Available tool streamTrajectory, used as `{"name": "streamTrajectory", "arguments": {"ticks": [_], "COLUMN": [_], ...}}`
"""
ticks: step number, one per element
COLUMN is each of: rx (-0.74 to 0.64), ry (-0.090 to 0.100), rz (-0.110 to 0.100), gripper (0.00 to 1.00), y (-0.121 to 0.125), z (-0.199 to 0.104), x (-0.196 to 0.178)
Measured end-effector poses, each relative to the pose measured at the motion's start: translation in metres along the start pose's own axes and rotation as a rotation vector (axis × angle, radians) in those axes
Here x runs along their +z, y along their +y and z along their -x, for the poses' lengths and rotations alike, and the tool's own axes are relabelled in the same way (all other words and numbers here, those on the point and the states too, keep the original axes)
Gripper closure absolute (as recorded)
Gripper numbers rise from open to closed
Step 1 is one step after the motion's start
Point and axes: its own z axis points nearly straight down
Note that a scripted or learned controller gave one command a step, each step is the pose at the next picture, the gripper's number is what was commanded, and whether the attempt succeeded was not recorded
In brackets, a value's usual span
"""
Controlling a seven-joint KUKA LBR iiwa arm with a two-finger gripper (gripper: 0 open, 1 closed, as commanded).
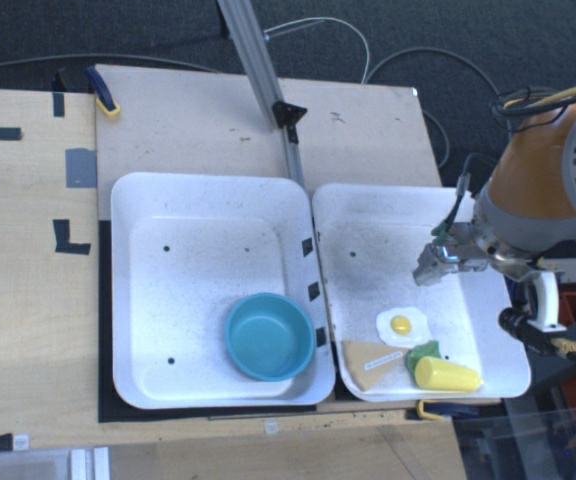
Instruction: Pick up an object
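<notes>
While hand (434, 265) hovers above, fried egg (402, 325) lies just below-left, apart

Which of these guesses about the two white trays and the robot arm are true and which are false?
1. The blue bowl sits in the left bin. True.
2. The fried egg lies in the left bin. False: it lies in the right bin.
3. The tool is over the right bin. True.
4. The yellow corn is next to the blue bowl. False: it lies at the right bin's near edge, by the cheese wedge.
5. The tool grips the egg. False: the egg lies apart on the bin floor.
</notes>
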Motion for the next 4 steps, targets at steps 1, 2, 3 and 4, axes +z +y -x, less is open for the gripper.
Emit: {"name": "streamTrajectory", "arguments": {"ticks": [1, 2, 3, 4], "rx": [-0.001, -0.006, -0.002, -0.007], "ry": [0.001, 0.003, 0.002, 0.004], "rz": [-0.003, -0.007, -0.007, -0.005], "gripper": [1.00, 1.00, 1.00, 1.00], "y": [0.001, 0.012, 0.026, 0.039], "z": [0.000, -0.054, -0.113, -0.167], "x": [-0.022, -0.011, -0.011, -0.022]}}
